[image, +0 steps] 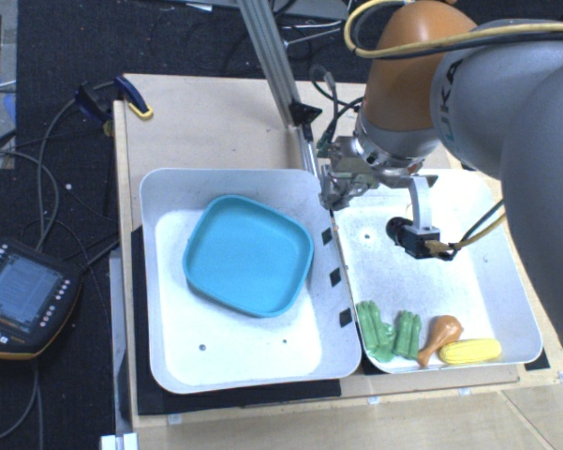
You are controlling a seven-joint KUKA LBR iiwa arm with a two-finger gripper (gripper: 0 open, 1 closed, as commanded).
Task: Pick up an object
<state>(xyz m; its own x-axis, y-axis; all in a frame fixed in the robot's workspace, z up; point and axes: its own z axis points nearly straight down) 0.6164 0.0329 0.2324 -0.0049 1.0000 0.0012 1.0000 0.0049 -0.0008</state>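
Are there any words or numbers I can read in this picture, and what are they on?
Nothing reads clearly.
Grey arm: pale letters beside the orange band, too blurred to read.
Handheld controller left of the bench: its screen is too small to read.

the arm [515,82] is a thick, smooth grey tube with a rounded orange band [407,54] above the wrist. a yellow cable [367,6] loops over the band, and the gripper [342,184] below is dull grey metal.
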